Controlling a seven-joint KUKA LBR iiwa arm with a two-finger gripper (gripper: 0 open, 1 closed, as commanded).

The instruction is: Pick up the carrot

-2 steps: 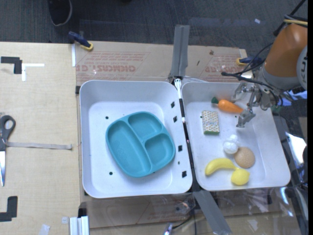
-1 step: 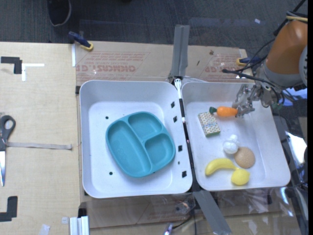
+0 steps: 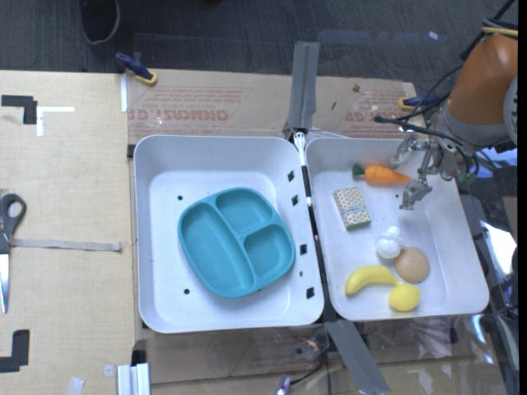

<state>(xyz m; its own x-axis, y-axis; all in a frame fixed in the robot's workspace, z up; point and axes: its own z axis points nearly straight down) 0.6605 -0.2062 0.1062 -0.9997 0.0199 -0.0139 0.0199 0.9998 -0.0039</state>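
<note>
My gripper (image 3: 416, 186) is over the right bin (image 3: 461, 303), upper-right part, metal fingers pointing down toward the bin floor. Fingers stand slightly apart with nothing between them, so a narrow gap and no hold on anything.

The carrot (image 3: 385, 174) lies on the floor of the right bin near its back wall, orange body running roughly left-right, green top end at the left. It sits just left of my gripper; the right tip of the carrot is close to the fingers, and I can't tell whether one finger touches it.

Other stuff in the right bin: a small speckled sponge block (image 3: 352, 207) in front of the carrot, tilted a bit; a small white ball (image 3: 388, 244) near the middle; a tan egg-shaped thing (image 3: 412, 264) just right of and touching the white ball; a banana (image 3: 369, 278) toward the front; a lemon (image 3: 403, 297) just right of the banana, in front of the tan egg.

Left bin (image 3: 152, 303) holds a teal divided plate (image 3: 236, 241) with three compartments, lying flat and turned at an angle.

On the counter (image 3: 66, 319) at far left there is a pair of scissors (image 3: 8, 229), well apart from both bins.
</note>
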